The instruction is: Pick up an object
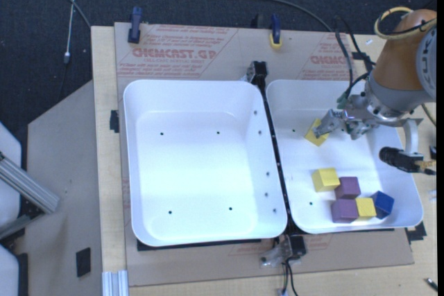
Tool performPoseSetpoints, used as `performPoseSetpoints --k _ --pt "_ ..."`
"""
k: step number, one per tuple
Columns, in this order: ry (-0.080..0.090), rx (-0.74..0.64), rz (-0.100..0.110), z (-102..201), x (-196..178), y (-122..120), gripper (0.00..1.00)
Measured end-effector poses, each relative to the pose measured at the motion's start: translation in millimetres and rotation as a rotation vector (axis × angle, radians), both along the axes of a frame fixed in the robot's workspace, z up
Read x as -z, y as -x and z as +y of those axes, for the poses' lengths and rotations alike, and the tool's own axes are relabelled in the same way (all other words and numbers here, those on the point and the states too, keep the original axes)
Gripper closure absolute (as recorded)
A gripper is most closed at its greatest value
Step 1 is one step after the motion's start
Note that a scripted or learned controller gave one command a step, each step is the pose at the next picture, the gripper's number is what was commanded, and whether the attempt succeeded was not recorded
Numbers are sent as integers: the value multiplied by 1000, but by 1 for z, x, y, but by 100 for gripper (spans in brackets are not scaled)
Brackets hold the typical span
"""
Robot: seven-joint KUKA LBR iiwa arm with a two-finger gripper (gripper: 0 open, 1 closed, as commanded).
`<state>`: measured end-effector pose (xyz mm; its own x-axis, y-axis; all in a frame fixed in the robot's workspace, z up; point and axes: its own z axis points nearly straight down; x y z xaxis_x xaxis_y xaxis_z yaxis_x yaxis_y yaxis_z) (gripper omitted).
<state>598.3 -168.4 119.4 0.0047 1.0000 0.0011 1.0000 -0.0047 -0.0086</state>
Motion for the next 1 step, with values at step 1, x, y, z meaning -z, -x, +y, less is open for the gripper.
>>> performPoseSetpoints --k 1 --pt "0 -5 -5 18 33 31 0"
